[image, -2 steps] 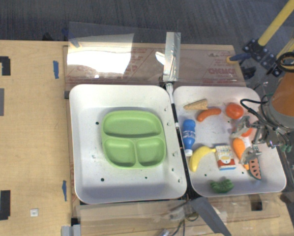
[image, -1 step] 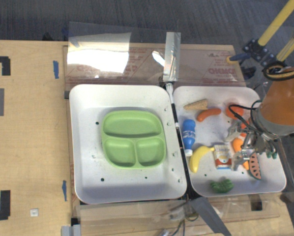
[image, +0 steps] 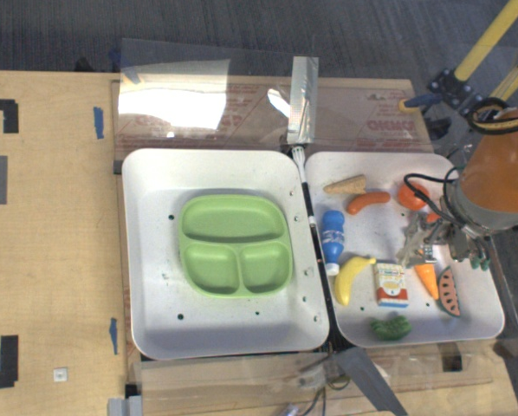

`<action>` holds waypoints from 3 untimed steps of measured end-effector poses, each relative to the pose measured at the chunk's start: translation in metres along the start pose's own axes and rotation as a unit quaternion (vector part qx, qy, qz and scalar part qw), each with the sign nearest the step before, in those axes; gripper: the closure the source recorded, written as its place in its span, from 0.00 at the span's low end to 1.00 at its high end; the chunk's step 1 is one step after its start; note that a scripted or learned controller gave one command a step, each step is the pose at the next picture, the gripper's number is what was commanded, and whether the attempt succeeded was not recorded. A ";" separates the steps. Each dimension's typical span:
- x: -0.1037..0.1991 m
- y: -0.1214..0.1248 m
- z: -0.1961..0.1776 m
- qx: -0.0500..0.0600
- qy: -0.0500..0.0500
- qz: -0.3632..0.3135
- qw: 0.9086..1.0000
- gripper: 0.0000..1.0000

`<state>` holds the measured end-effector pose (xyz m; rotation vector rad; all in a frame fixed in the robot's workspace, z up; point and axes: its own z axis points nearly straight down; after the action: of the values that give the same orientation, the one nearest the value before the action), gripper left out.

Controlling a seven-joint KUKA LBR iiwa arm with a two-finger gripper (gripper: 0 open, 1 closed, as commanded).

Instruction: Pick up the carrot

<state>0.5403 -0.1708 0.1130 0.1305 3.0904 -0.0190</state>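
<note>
The carrot is a small orange cone lying in the right bin, between a juice carton and a watermelon slice. My gripper hangs just above the carrot's thick end, at the bin's right side. Its fingers stand open, one finger to the left of the carrot and the other to the right. Nothing is held between them. The arm's orange band covers the bin's right rim.
Also in the right bin are a bread piece, an orange sausage, an orange-red item, a blue bottle, a banana and broccoli. The left bin holds a green divided plate.
</note>
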 end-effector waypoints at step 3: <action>0.022 0.000 -0.124 -0.006 0.015 -0.125 0.992 1.00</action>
<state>0.5121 -0.1672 0.2361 -0.2587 3.1148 -0.0072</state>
